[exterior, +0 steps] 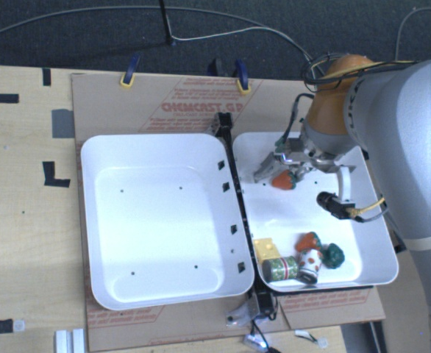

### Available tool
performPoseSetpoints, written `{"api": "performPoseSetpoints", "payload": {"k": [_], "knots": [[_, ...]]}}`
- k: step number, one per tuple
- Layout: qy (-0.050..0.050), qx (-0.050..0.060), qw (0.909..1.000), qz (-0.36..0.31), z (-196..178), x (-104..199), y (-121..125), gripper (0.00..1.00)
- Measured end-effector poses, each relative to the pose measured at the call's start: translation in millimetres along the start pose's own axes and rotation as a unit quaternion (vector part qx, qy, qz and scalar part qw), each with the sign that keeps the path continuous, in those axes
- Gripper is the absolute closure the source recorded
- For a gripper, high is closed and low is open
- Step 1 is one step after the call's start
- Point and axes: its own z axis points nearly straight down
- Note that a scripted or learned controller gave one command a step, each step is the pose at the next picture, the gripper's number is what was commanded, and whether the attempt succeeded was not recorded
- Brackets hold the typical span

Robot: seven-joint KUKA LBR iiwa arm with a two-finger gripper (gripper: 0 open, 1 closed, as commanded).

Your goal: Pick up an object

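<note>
My gripper (282,171) is low in the back left part of the right bin (383,267), reaching in from the right. It stands open, with one grey finger (264,172) stretched to the left. A small red-orange object (283,182) lies on the bin floor right at the fingertips, between the fingers. I cannot tell whether they touch it. In the bin's front part lie a yellow block (263,247), a green can (280,269) on its side, an orange-red piece (308,241), a white and red piece (311,260) and a dark green piece (335,255).
The left bin (157,219) stands beside the right one, with a black divider (234,197) between them. A black fitting with a yellow cable (337,205) hangs off the arm over the right bin. The large grey arm body (399,145) covers the bin's right side.
</note>
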Motion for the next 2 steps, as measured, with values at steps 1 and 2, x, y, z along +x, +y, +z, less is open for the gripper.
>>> {"api": "performPoseSetpoints", "payload": {"k": [1, 2], "knots": [[0.000, 0.000, 1.0000, 0.000, 0.2, 0.0, 0.0, 0.00], [0.000, 0.000, 1.0000, 0.000, 0.1, -7.2, -2.9, 0.00]]}}
